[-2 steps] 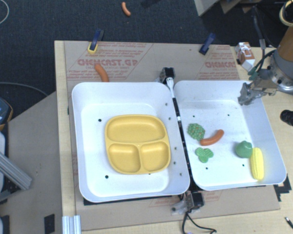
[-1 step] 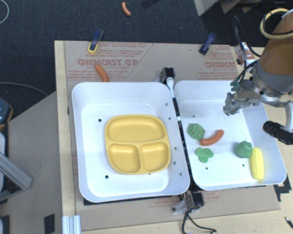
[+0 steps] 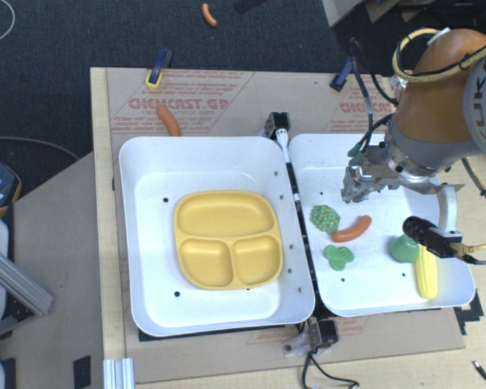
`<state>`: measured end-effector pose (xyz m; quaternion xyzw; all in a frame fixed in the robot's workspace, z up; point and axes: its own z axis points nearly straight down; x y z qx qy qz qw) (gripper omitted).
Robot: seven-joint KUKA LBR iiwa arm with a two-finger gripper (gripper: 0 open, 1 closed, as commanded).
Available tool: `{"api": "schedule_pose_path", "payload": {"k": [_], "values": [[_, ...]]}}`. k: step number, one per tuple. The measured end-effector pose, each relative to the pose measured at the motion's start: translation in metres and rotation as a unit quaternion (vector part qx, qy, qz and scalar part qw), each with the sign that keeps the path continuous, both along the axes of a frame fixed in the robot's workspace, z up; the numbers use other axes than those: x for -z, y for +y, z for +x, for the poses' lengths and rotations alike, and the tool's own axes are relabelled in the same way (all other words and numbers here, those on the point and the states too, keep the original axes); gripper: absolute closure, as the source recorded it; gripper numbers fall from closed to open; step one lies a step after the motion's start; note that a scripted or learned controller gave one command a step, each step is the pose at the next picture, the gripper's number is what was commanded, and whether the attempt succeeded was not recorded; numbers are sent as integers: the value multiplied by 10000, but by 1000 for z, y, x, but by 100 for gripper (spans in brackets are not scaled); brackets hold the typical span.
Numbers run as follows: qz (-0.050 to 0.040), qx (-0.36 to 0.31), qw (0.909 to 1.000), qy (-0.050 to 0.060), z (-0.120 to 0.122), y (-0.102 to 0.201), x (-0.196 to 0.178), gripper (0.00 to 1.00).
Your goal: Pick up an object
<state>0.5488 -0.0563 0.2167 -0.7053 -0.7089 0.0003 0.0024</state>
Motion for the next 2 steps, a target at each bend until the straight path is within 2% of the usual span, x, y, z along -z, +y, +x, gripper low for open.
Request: {"api": "schedule_pose_path", "payload": {"k": [1, 2], "values": [[-1, 7, 10000, 6, -35, 42, -2, 100], [-16, 24, 10000, -34, -32, 38, -15, 100]]}}
